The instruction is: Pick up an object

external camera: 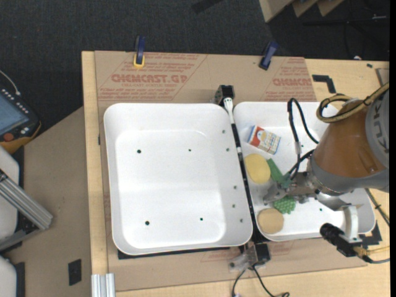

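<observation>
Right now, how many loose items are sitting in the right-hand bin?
4 in sight: a small red-and-white carton near the far end, a yellow lump mid-bin, a green piece beside the arm, and a tan round one nearest the camera. The arm may hide more.

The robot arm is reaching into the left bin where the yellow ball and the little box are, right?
Not quite. The camera view shows the arm reaching into the right bin, not the left. The yellow ball and the little box lie there, as you said.
</observation>
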`<state>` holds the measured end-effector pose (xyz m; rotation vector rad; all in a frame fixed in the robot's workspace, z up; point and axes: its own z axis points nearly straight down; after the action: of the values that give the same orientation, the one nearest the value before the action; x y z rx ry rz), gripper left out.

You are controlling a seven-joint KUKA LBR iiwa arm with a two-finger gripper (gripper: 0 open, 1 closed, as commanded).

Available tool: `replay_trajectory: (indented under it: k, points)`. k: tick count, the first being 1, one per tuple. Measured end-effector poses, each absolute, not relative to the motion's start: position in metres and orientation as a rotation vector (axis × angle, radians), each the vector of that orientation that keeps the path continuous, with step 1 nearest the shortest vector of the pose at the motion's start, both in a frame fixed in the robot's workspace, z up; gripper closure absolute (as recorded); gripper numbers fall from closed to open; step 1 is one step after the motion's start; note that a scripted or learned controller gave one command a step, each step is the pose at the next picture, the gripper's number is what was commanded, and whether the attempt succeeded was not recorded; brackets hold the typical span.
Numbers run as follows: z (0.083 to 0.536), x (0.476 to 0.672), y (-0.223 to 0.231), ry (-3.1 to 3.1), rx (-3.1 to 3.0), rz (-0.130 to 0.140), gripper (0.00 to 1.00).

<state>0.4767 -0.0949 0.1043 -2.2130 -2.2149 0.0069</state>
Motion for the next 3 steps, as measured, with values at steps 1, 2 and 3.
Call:
replay_trajectory:
  k: [1, 2, 3]
  points:
    - [0.12, 0.479, -0.097, -2.221, -2.224, -0.002, 1.0]
    - [0.187, 0.52, -0.029, -2.228, -2.221, -0.005, 1.0]
    - [0.284, 0.539, -0.01, -2.229, -2.223, -0.008, 1.0]
